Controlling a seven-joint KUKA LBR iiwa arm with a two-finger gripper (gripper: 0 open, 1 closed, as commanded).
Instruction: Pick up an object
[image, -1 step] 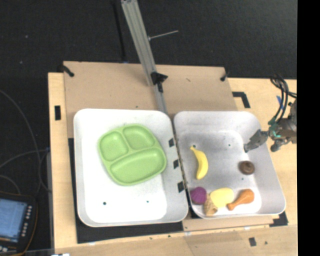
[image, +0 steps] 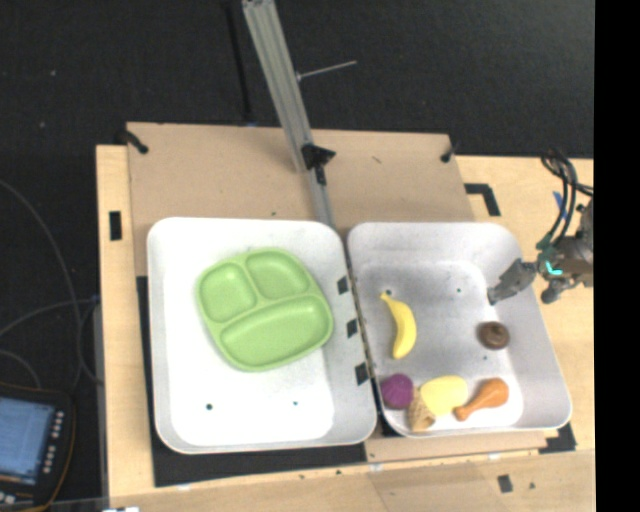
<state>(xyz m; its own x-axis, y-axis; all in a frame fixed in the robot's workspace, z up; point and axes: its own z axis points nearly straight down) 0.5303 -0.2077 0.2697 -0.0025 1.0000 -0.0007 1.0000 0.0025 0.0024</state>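
My gripper (image: 529, 287) hangs over the right rim of the right bin (image: 440, 250), fingers apart and open with nothing between them. A small brown round piece (image: 492, 335) lies just below and left of it. In the same bin lie a yellow banana (image: 400, 325) near the left wall and, along the front wall, a purple piece (image: 397, 390), a pale yellow piece (image: 444, 391), an orange drumstick (image: 483, 397) and a small beige cone (image: 420, 415).
The left bin (image: 180, 400) holds a green divided plate (image: 265, 308). A grey metal post (image: 290, 110) slants up from the gap between the bins. Cables (image: 565, 190) hang at the far right above the gripper.
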